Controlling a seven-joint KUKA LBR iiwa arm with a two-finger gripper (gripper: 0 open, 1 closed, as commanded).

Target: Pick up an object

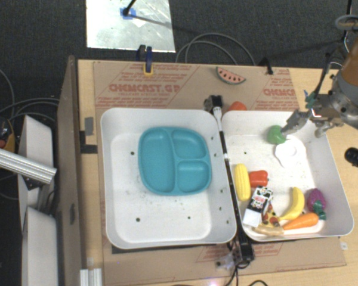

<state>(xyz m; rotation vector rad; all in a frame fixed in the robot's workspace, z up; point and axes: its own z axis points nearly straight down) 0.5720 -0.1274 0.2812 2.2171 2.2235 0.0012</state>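
Two white bins sit side by side on the bench [185, 79], which is covered with brown cardboard. The left bin [116, 177] holds a blue tray [174, 161] with three compartments, lying near the bin's middle. The right bin [337, 186] holds the small things: a green ball [276, 134] near its far edge, a white disc [286, 153] just in front of the ball, a corn cob [241, 181] along the left wall, and a red piece [258, 177] touching the cob's right side. Toward the near edge lie a black-and-white box [258, 202], a banana [295, 204] to its right, a carrot [301, 221] under the banana, and a purple fruit [316, 200] in the near right corner; these four crowd together, some touching. An orange thing [237, 106] rests on the bench just beyond the right bin's far left corner, and a melon slice [231, 75] lies farther back on the cardboard, near a blue and yellow clamp [146, 59] at the bench's far edge. The arm [352, 82] comes in over the right bin's far right corner, and the tool [308, 123] hangs there with its two fingers spread apart; one finger [294, 122] points down just beside the green ball, the other stands well to the right over the bin's rim. Nothing sits between the fingers, so the tool is released and holds nothing. Whether the near finger touches the ball cannot be told.
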